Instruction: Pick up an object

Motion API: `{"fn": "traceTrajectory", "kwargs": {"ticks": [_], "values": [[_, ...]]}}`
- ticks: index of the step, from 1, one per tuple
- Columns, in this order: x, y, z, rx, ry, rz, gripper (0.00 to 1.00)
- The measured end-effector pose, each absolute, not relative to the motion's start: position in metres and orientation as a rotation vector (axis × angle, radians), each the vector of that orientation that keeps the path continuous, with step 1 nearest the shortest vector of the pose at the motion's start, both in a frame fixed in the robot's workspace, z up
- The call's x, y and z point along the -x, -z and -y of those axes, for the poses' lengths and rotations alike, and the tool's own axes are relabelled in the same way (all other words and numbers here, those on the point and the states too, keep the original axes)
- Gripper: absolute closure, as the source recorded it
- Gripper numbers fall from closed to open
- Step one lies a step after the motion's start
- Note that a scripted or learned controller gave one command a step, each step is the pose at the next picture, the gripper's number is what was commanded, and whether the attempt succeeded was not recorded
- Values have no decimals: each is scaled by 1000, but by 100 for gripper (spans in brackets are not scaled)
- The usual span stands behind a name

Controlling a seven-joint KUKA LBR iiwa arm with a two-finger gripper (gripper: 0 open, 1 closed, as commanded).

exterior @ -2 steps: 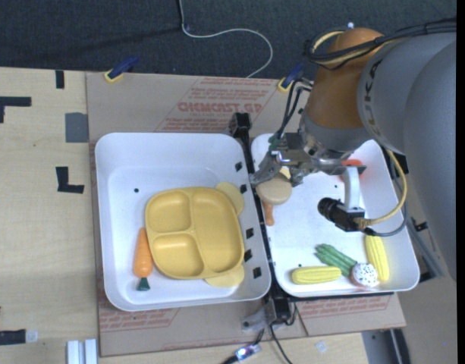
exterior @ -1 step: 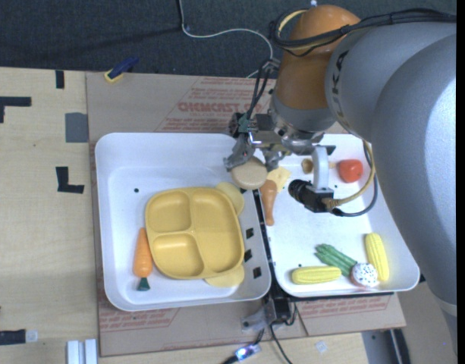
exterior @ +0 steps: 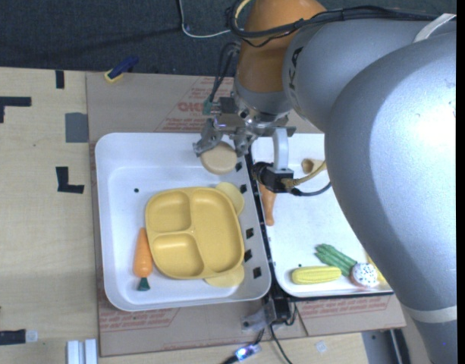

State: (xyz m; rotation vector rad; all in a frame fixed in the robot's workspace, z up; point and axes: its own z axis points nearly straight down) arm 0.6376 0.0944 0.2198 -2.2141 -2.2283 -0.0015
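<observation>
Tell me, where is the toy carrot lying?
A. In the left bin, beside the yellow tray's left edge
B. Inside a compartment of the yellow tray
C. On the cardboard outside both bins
A: the carrot lies on the floor of the left bin, along the yellow tray's left edge.

Single fixed camera above bench, looking down at slant on both white bins; arm enters from right.

text: red print on cardboard sheet | upside down, too blurred to read
</observation>
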Motion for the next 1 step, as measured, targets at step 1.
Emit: {"fn": "traceTrajectory", "kwargs": {"ticks": [1], "values": [[-628, -234, -88, 2220, -2, 2222, 100]]}}
